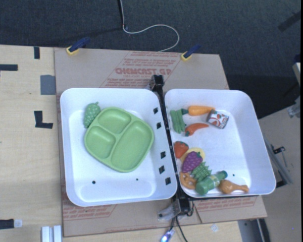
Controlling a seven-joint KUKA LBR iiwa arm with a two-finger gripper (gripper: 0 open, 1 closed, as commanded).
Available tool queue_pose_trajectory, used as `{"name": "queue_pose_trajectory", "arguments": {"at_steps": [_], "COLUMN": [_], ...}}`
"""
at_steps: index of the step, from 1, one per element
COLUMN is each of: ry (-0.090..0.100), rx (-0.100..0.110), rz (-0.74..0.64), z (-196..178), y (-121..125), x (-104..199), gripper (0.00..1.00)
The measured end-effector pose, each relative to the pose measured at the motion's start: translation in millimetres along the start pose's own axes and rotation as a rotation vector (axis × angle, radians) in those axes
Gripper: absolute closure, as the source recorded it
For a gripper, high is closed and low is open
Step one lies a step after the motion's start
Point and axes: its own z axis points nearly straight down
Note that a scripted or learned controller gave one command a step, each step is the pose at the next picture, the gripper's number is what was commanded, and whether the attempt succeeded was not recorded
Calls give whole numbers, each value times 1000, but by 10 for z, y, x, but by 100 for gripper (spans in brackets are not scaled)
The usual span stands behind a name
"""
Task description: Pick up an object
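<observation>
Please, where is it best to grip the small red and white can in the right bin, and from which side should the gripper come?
Probably from straight above, closing across the round body of the can. It appears to lie tilted on its side, apart from the carrot beside it, with bare floor of the right bin around it, so the fingers have room on both sides. Its ends look harder to reach.

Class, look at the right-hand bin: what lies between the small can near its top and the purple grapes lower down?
In the camera view, between the can and the purple grapes lies an orange pepper; the rest is bare white bin floor.
</observation>
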Motion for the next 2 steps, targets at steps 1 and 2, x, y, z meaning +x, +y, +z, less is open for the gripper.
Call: {"name": "queue_pose_trajectory", "arguments": {"at_steps": [1,2], "ry": [-4,1], "rx": [-12,2], "rz": [-2,0], "z": [-1142,-697], "y": [-1,-3], "x": [-5,-1], "gripper": [100,100]}}
